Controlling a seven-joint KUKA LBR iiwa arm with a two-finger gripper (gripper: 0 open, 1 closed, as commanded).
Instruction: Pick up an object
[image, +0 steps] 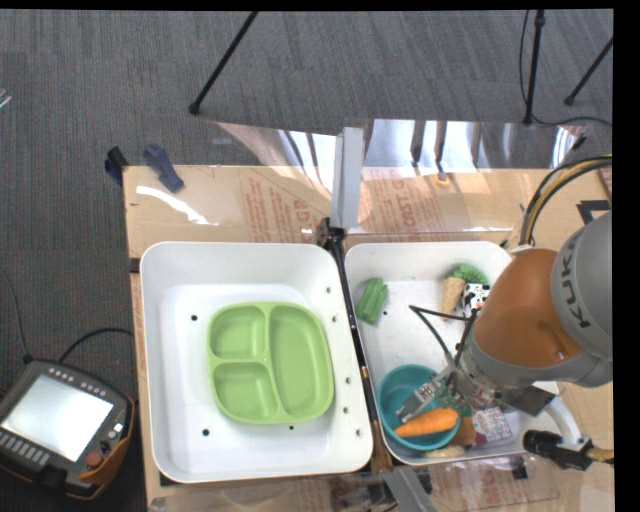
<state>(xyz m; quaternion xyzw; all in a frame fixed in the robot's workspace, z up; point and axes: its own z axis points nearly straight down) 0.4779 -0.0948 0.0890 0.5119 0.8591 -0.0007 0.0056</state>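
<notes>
Orange plastic carrot (424, 424), tapered and lying across the teal round bowl (400, 388) at the near end of the right white bin (420, 262), looked the likeliest object for the pick. Sat directly under the two-finger gripper (422, 402), whose metal fingers (412, 405) reached down into the bowl just above the carrot. Could not tell whether those fingers were apart or together, nor whether they touched the carrot. Judged best to approach straight down over the carrot's thick middle, straddling it across its short width, since a grasp along its length would likely slip off the taper. Judged wise also to keep clear of the bowl's rim, as a finger catching it could tip or drag the bowl. Lift best kept slow and vertical.

Elsewhere in the right bin: a green ridged plastic piece (372, 299) near the left wall, and a green leafy toy vegetable (466, 274) at the far right, partly hidden by the grey and orange arm (525, 310). In the left white bin (170, 300), a light green divided plate (270, 361) lay flat. Bins rested on a cardboard-covered bench (250, 200). Grey carpet behind, tripod legs (222, 65) standing on it, and a teach pendant (60, 425) on the floor at lower left.
</notes>
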